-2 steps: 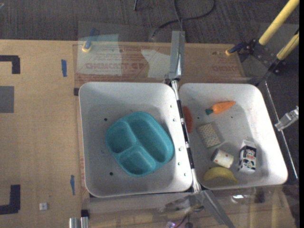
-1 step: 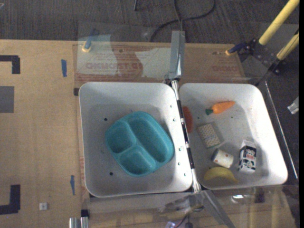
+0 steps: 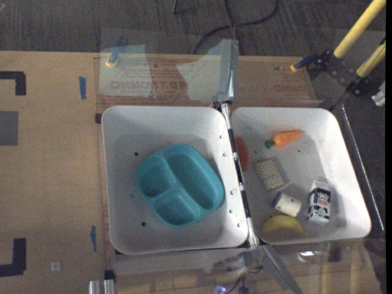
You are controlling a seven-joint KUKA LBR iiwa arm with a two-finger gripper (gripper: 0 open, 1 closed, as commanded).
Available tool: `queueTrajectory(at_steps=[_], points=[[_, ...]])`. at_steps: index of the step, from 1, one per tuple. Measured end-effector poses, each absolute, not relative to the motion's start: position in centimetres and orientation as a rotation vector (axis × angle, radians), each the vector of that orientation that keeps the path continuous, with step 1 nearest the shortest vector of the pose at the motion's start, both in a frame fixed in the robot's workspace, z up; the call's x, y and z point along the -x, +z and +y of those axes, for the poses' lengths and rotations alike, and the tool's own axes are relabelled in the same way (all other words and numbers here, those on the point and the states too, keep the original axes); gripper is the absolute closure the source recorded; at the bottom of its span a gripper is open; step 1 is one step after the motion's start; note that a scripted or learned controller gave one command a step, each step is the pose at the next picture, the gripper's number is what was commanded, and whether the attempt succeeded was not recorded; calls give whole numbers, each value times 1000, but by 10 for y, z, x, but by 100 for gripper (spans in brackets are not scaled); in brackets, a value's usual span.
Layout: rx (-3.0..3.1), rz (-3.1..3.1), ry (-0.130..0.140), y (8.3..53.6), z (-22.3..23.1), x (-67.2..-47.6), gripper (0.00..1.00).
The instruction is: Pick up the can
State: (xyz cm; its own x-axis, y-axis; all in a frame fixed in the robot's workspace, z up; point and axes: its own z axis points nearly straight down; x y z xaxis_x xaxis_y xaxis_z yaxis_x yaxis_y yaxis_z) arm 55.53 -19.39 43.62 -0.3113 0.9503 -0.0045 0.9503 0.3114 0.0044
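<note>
Judging from where I stand, I cannot tell how the jaws are set, but the can (image 3: 288,204) lies on its side, long axis roughly crosswise, in the bin (image 3: 343,158) on the arm's side, between a milk carton (image 3: 319,203) and a yellow fruit (image 3: 283,226).

Your can (image 3: 288,204): small, white, with red marks on it, seemingly tipped on its side. You'll find it low in the right bin (image 3: 343,133), between the milk carton (image 3: 319,203) and the banana (image 3: 283,226).
</note>
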Motion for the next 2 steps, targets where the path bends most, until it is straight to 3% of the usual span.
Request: queueTrajectory(at_steps=[1,2], points=[[-1771,2588,1,436,-161,-665,100],[-1703,2637,2,346,-50,-639,100]])
